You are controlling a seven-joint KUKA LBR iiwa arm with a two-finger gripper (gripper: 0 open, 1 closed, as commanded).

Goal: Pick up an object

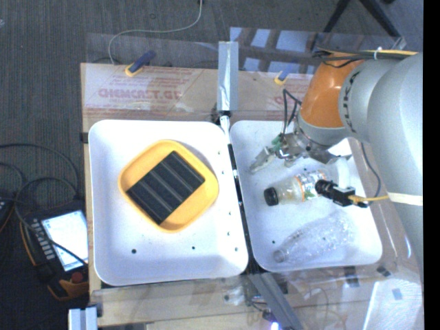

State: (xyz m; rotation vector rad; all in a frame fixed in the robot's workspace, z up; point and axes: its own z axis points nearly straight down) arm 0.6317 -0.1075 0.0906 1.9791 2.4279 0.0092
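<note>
The claw (265, 159) hangs spread over the right bin (251, 205), gripping nothing. A small bottle (297, 188) lies just beside it.

Bench (158, 91) with two white bins (110, 253)

Even, fairly bright light falls from overhead, and shadows stay soft and short. The two white bins (165, 263) are close to blown out (their rims lose detail). A clear plastic bottle (313, 239) nearly vanishes against the glare of the right bin. The dark floor (41, 47) is dim and grainy. Overall sharpness is modest, with slight softness throughout.
</note>
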